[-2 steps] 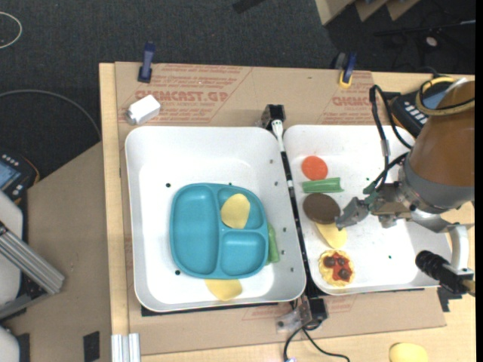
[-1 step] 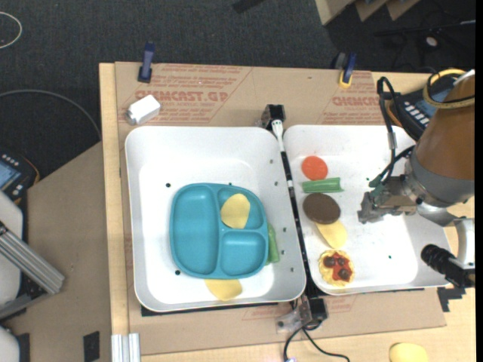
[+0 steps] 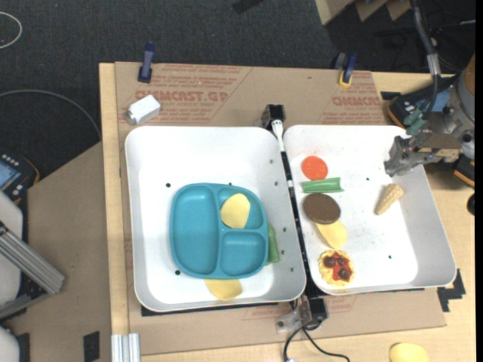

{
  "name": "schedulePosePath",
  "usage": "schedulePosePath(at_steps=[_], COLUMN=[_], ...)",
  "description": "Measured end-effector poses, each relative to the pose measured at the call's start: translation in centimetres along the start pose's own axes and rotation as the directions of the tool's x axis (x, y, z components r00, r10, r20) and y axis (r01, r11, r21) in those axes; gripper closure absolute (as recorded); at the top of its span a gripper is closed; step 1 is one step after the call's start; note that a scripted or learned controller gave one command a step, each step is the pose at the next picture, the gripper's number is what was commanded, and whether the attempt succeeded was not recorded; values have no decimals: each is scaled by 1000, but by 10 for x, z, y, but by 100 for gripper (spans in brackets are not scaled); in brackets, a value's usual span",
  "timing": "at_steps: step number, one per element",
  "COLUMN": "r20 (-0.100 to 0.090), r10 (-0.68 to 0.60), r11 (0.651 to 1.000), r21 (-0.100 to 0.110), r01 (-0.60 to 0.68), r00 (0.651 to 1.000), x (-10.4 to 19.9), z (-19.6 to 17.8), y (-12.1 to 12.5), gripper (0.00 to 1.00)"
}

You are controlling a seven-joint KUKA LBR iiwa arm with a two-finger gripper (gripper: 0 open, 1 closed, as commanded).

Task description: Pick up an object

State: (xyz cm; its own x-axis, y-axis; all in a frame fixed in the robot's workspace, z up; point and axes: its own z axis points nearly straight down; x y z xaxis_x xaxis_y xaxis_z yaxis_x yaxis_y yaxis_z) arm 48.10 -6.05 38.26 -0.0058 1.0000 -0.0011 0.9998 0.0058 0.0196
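Claw [image 3: 398, 164]: positioned over the right bin's [image 3: 423, 270] upper right edge; its opening cannot be told.
Cone [image 3: 389, 198]: lying just below the claw, apart from it.
Teal tray [image 3: 198, 232]: placed in the left bin [image 3: 147, 202].

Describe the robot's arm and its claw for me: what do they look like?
At the right edge of the camera view, the gripper is a small grey metal piece with dark, blocky parts. Behind it sits a bulkier grey and silver wrist section with a teal patch, and a dark cable curves up from it. The finer details are too blurred to make out.
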Motion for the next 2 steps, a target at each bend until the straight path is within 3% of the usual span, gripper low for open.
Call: schedulePosePath(at_steps=[1, 2], r20=[-2, -1], r10=[-1, 5], r11=[1000, 999], r21=[-3, 33], r01=[1, -5], r00=[1000, 1000], x=[47, 64], z=[-163, -36], y=[2, -1], gripper=[100, 100])
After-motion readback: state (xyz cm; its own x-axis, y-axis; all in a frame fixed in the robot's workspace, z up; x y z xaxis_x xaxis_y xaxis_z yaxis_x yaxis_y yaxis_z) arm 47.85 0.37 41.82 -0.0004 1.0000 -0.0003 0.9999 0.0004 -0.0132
